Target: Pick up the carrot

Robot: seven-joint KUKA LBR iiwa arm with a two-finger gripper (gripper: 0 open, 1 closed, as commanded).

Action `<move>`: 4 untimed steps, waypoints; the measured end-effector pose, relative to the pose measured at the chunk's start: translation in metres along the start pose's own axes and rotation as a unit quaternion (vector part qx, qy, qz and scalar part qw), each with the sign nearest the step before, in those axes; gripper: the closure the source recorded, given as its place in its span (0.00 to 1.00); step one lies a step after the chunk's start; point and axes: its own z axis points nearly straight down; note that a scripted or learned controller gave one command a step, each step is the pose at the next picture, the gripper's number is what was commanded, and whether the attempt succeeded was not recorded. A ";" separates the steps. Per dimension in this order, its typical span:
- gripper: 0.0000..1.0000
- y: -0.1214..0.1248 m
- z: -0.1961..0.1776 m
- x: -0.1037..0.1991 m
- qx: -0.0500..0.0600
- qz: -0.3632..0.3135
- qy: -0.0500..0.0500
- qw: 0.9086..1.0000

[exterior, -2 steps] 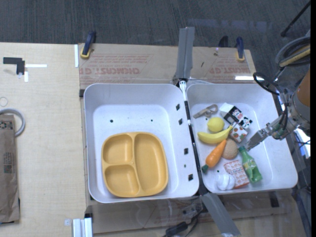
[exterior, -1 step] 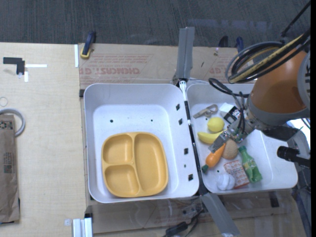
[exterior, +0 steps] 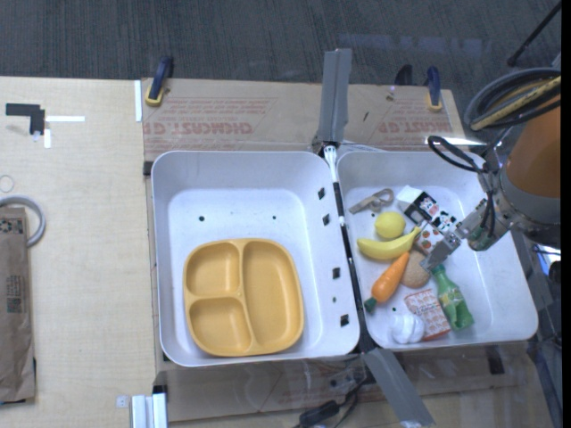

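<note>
- The carrot (exterior: 392,278) lies in the right bin (exterior: 500,328), just under the banana (exterior: 387,244).
- The gripper (exterior: 443,249) hangs beside the carrot, not touching it.
- I cannot tell how the gripper is set.
- A yellow plate (exterior: 242,296) sits in the left bin (exterior: 232,181).

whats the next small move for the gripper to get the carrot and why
Probably a short shift left and a little toward the bin's front, then down. The gripper hangs just right of the carrot, over the green bottle. The carrot lies tilted, its upper end under the banana, so aiming at its middle looks safest.
</note>
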 end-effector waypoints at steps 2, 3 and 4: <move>0.00 0.064 0.018 0.042 0.000 -0.045 0.000 0.999; 0.00 -0.003 -0.016 0.041 0.000 -0.103 0.001 0.995; 0.00 0.005 0.018 0.054 0.001 -0.084 0.001 0.996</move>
